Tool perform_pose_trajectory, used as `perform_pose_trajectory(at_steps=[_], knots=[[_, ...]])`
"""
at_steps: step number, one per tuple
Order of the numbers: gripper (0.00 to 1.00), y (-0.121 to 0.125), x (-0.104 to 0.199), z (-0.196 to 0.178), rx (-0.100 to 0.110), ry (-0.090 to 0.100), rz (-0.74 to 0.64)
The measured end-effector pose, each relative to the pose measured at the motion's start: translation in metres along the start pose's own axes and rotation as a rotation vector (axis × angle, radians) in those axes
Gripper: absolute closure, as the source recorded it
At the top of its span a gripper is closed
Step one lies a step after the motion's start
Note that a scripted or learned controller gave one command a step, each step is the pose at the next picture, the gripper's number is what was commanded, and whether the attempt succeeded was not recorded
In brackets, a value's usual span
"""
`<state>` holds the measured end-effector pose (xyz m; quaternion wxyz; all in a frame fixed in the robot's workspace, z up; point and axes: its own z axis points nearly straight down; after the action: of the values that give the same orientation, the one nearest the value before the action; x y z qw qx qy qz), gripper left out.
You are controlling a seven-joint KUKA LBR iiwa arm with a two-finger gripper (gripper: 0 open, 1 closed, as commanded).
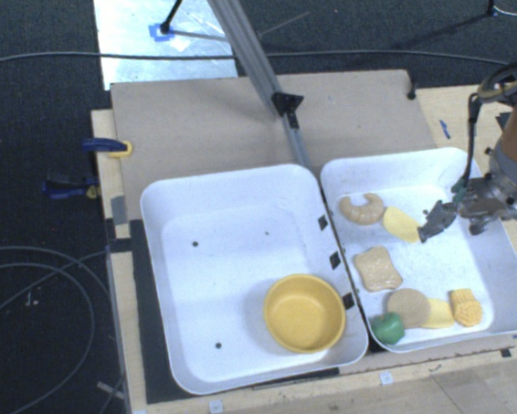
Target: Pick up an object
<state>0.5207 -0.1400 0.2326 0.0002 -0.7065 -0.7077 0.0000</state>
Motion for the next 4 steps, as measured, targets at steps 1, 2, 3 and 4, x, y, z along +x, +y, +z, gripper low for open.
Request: perform_pose_trajectory(at_steps=[1,2,3,4], knots=[[0.00,0.002,-0.005,0.042,0.000,0.000,0.001],[0.00,-0.004,-0.004,0.085,0.000,0.000,0.001],[1.00,-0.003,-0.004,0.074,-0.003,-0.001,0.000],[1.00,0.001,0.006,0.021,-0.006,-0.002,-0.004]])
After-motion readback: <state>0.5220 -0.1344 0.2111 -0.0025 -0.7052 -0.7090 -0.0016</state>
